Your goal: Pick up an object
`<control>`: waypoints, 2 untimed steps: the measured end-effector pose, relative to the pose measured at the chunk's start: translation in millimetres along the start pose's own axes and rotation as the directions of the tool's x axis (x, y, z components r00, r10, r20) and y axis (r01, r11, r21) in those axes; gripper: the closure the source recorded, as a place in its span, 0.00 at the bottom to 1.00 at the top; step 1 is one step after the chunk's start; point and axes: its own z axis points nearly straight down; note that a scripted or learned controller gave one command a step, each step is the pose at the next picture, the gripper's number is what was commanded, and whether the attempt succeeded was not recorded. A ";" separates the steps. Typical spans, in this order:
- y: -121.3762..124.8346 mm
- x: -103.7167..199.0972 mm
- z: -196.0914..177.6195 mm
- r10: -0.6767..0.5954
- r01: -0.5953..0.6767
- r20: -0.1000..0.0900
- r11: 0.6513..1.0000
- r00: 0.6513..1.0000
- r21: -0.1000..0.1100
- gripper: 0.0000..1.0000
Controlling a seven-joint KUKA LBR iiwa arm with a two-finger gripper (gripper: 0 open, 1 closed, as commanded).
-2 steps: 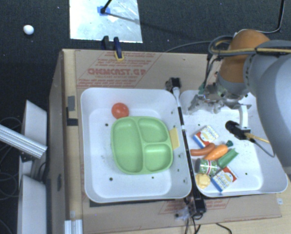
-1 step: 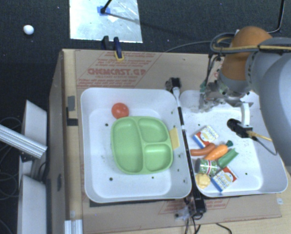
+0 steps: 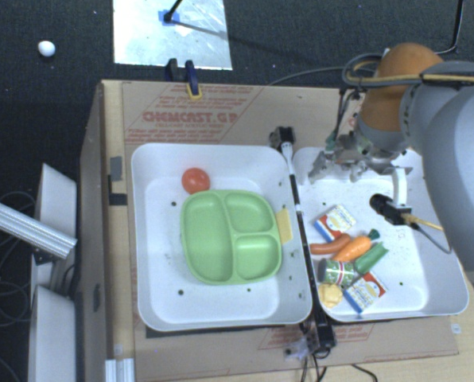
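the gripper (image 3: pixel 356 164) hangs over the far end of the right bin (image 3: pixel 440 289), nothing visibly in it, and i can't tell how it's set. the carrot (image 3: pixel 355 248) lies nearer with the other bits, so it's at the approach step, i'd say; next it must come forward and down.

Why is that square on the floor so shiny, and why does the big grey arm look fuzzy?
In the camera view, the silvery sheet on the dark floor bounces light straight back, so it glares nearly white. The grey arm sits close to the lens, so it looks soft and blurry, while the green plate and the carrot look sharper. The white bins are evenly lit, with faint shadows.
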 end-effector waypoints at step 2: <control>-1.1 -31.4 11.1 0.004 -0.004 -0.001 1.000 1.000 0.002 0.00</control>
